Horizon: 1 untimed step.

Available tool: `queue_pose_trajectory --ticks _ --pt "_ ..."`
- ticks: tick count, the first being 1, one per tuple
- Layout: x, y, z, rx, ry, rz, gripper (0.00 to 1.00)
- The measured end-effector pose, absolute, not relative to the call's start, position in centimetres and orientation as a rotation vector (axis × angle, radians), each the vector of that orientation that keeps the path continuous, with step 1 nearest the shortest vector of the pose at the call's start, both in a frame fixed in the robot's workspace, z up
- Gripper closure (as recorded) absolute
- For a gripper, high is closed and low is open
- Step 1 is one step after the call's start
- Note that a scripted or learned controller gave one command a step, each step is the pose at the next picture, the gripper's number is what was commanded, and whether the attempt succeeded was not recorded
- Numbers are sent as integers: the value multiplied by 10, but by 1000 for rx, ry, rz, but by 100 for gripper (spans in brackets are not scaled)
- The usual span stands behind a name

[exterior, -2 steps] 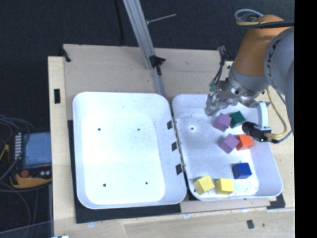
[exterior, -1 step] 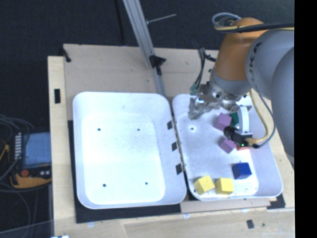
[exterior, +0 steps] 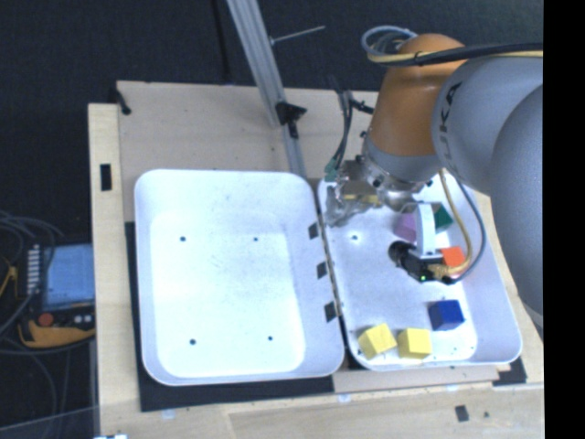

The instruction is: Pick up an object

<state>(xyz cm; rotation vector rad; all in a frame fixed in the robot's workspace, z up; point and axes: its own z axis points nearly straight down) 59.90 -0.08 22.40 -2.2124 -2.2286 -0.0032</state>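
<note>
arm (exterior: 498,99): grey, with orange band (exterior: 411,99) above the wrist; enters from the view's right and bends down over the right bin.
gripper (exterior: 340,204): low over the far left corner of the right bin, close beside the rims that divide the two bins.
jaw state: cannot be told; metal parts merge with the white bin floor at this angle.
right bin (exterior: 375,286): shallow, white; lies under the jaws and spreads from them to the view's right and toward the camera.
left bin (exterior: 219,273): shallow, white; just to the view's left of the jaws, across the dividing rims.
pink block (exterior: 407,225): near the jaws, to their right in the view; partly hidden by the wrist.
green block (exterior: 442,218): right of the jaws, beyond the pink block; partly hidden.
orange block (exterior: 452,257): right of the jaws and nearer the camera, in front of the green block.
blue block (exterior: 446,314): well apart from the jaws, toward the near right corner.
left yellow block (exterior: 377,340): well apart from the jaws, toward the camera, by the near wall.
right yellow block (exterior: 414,342): just beside the left yellow block, on the side away from the jaws; touching or not cannot be told.
</note>
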Motion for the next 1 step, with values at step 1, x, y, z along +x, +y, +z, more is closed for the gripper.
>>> queue_pose_trajectory --ticks 1 --pt "582 58 235 -2210 -2229 -2 100"
